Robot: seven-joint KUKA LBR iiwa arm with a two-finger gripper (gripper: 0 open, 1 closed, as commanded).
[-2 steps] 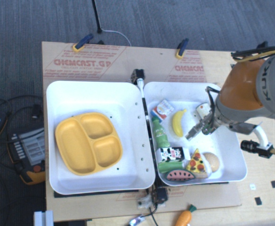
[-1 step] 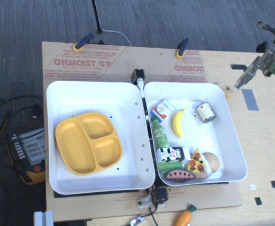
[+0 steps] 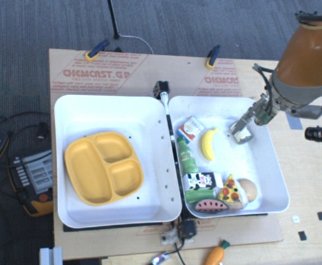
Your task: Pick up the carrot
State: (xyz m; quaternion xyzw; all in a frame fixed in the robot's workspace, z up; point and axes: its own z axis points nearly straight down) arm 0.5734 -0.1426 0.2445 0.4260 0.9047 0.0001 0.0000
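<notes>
Altogether we count two white bins: the left bin (image 3: 73, 106) holds one yellow divided plate (image 3: 103, 166) with three compartments, and the right bin (image 3: 271, 170) holds the toy food. In that right bin we find one banana (image 3: 208, 143), one small red-and-white carton (image 3: 191, 128), one green bottle (image 3: 186, 158), one black-and-white cow-patterned carton (image 3: 199, 180), one pizza slice (image 3: 231, 192), one watermelon slice (image 3: 211, 206) and one tan bread roll (image 3: 248, 189). One carrot (image 3: 215, 255), orange with a green top, lies outside both bins at the bottom of the frame, on the cardboard-covered bench (image 3: 95, 73) just below the right bin's lower rim. One gripper (image 3: 241, 133) hangs over the upper right part of the right bin, right of the banana and apart from it, with nothing between its tips; we cannot tell how wide it stands. So the carrot sits well apart from the gripper, far lower in the frame and slightly to its left, with the bin's food between them. Two clamps (image 3: 97, 49) with yellow tips grip the bench's upper edge.
</notes>
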